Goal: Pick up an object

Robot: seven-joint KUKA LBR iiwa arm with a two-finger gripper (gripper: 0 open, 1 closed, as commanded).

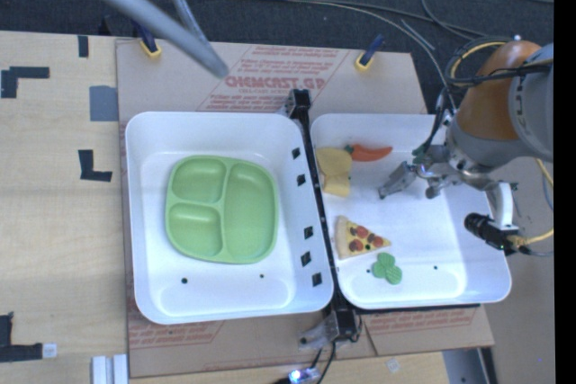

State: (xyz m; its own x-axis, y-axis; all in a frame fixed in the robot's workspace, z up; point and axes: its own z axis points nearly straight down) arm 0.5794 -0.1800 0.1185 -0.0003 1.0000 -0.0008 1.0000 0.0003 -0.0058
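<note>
Now the pincer (416, 181) hangs over the right bin (481, 288), its two fingers apart and holding nothing. Just left of it are one carrot (370, 152) and one yellow cheese piece (334, 169). Nearer sit one pizza slice (359, 238) and one green leafy toy (388, 268). The left bin (144, 274) holds one green plate (221, 209). The flat pizza may slip away, I think, and the carrot may roll.
</note>
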